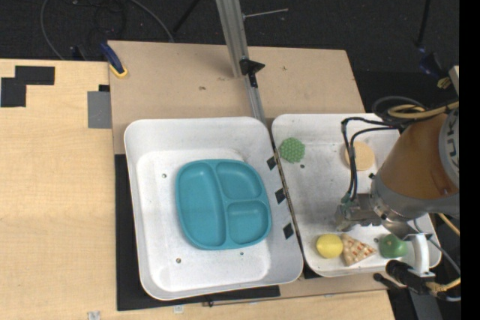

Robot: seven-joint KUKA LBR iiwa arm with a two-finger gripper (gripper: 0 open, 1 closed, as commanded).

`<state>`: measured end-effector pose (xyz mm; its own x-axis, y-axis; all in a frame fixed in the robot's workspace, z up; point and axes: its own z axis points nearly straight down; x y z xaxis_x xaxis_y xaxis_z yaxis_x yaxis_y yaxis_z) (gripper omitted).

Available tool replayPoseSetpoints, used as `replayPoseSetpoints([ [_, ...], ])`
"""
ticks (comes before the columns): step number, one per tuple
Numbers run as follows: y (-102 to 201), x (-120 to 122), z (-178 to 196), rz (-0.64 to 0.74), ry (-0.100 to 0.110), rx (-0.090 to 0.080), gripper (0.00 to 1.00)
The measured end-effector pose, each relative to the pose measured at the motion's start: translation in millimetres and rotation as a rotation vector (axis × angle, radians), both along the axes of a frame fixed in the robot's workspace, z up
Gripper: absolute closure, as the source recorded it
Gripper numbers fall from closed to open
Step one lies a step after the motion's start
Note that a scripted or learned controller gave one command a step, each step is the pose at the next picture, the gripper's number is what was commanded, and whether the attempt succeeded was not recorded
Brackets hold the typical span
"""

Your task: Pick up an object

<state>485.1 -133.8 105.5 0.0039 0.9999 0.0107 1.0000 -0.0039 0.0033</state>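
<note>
- Grey metal gripper (352, 219) hung low in the right white bin (319, 161); whether it was released or clenched I could not tell.
- Just below it lay a small yellow round fruit (328, 245), a pizza-slice toy (358, 250) and a green round piece (391, 244).
- Farther up lay a green bumpy ball (292, 150) and a tan flat piece (364, 155).
- A teal divided plastic plate (223, 203) lay in the left white bin (150, 154).
</note>
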Motion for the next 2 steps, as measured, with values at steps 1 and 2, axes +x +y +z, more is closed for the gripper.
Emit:
replayPoseSetpoints([
  [1,7,2,45,0.006,0.002,-0.011,1.00],
  [2,7,3,87,0.005,0.001,-0.011,1.00],
])
